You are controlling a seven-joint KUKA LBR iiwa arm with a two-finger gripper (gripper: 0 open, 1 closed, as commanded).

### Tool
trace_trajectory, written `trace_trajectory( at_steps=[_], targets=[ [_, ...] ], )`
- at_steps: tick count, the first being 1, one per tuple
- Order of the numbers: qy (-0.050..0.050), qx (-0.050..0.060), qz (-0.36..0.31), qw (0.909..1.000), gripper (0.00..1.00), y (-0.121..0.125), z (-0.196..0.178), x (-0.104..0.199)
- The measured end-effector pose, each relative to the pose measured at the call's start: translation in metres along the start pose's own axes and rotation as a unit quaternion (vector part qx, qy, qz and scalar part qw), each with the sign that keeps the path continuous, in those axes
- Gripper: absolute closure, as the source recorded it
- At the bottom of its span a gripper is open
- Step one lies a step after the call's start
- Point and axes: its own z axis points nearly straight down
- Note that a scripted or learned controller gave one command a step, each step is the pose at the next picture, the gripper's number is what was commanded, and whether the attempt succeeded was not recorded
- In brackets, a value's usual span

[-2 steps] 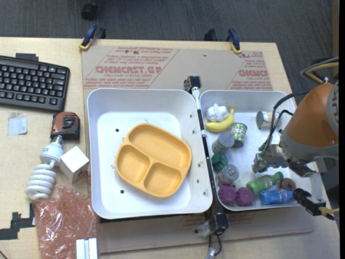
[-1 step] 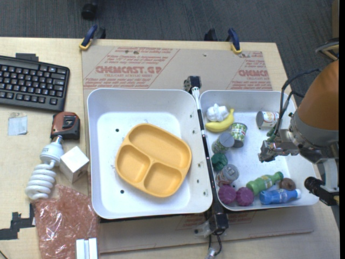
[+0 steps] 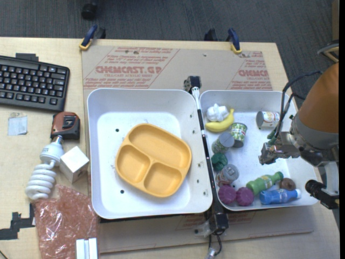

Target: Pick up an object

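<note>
Pincer (image 3: 268,154) hovers above green bottle (image 3: 264,182); apart from it.

Bright, even overhead light, soft shadows inside the left bin (image 3: 102,144), the white plastic slightly washed out, and the whole frame mildly soft.

keyboard (image 3: 32,80) cut by left edge, arm (image 3: 323,112) cropped right

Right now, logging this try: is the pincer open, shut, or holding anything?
Pincer: cannot be told; it hangs over the right white bin.
</note>
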Motion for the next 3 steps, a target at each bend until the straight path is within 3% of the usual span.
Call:
trace_trajectory(
  at_steps=[1, 2, 3],
  targets=[
    [0.000, 0.000, 0.000, 1.0000, 0.00, 0.000, 0.000, 0.000],
    [0.000, 0.000, 0.001, 1.0000, 0.00, 0.000, 0.084, 0.012],
    [0.000, 0.000, 0.000, 1.0000, 0.00, 0.026, 0.106, 0.012]
  ],
)
